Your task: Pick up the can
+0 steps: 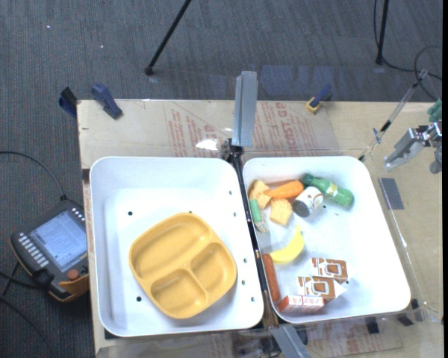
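The can point(308, 201) is small and pale with a dark end. It lies on its side in the back part of the right bin point(373, 237). An orange carrot point(285, 190) sits just to its left and a green bottle point(331, 191) touches it on the right. My gripper point(409, 146) shows as a grey metal piece at the right edge, outside the bin and well to the right of the can. It hangs behind the bin's far right corner, apart from everything in the bin.
A yellow divided plate point(183, 265) lies in the left bin point(108, 200). The right bin also holds a banana point(287, 248), two small cartons point(315, 286), a sausage point(272, 276) and yellow food pieces point(272, 211). A grey post point(246, 110) stands behind the bins.
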Available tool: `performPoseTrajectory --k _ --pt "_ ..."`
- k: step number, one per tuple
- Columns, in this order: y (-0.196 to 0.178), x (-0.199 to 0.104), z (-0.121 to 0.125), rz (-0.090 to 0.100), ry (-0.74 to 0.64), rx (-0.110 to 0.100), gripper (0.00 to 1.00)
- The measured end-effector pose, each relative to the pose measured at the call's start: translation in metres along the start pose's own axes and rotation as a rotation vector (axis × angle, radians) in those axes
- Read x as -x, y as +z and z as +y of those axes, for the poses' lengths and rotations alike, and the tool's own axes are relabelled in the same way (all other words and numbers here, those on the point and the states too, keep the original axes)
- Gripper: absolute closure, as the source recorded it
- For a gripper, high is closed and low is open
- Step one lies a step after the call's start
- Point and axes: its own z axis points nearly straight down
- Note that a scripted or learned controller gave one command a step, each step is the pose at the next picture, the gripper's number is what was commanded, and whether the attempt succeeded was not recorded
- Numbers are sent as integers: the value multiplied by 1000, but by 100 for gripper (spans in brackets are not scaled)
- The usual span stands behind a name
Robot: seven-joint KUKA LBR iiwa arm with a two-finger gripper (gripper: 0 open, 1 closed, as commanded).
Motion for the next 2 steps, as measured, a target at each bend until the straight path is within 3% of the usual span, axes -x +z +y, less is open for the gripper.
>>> performPoseTrajectory --k 1,2 --pt "157 7 4 1 -232 -1 0" --pt "288 -28 48 2 -233 -2 0"
